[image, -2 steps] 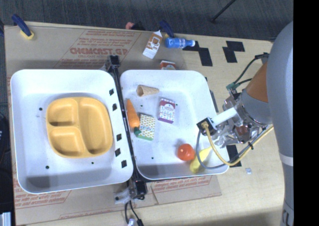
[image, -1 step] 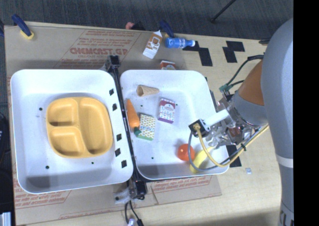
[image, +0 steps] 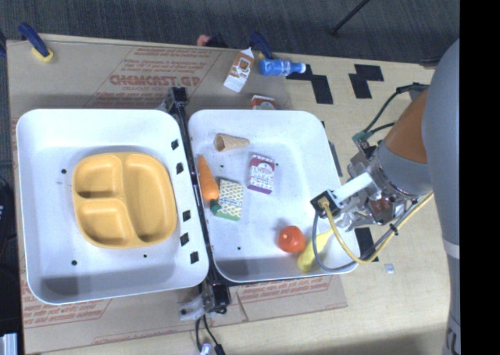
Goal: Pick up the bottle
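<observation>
A blue bottle (image: 275, 68) lies on its side on the cardboard behind the right bin (image: 312, 123), outside both bins. My gripper (image: 334, 219) hangs over the right bin's near right corner, far from the bottle. A yellow cable loops below it. A yellow item (image: 307, 258) and an orange ball (image: 291, 238) lie just left of the gripper.
The right bin also holds a cone (image: 230, 141), a carrot (image: 207, 179), a purple carton (image: 262, 173) and a checkered packet (image: 230, 198). A yellow divided plate (image: 123, 197) sits in the left bin (image: 39, 134). A small white carton (image: 238, 70) lies beside the bottle.
</observation>
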`<state>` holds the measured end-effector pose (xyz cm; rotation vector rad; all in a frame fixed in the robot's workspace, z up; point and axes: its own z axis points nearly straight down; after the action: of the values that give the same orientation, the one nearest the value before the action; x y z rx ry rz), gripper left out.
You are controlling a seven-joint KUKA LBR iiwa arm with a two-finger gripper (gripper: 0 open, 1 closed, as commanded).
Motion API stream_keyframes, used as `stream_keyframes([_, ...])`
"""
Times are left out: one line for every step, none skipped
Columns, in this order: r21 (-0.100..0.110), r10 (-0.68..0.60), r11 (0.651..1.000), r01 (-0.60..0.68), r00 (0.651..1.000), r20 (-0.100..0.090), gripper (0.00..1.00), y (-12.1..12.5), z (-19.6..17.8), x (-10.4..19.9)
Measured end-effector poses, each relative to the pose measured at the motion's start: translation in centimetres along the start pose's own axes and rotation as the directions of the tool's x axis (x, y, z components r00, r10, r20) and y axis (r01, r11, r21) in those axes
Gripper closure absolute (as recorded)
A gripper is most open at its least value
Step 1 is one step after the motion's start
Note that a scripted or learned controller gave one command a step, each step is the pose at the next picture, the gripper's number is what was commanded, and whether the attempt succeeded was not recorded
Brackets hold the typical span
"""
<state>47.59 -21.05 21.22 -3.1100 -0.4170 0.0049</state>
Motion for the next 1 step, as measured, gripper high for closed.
stream_keyframes([0.003, 0.058, 0.998, -0.058, 0.998, 0.001, 1.00, -1.26, 1.53, 0.35])
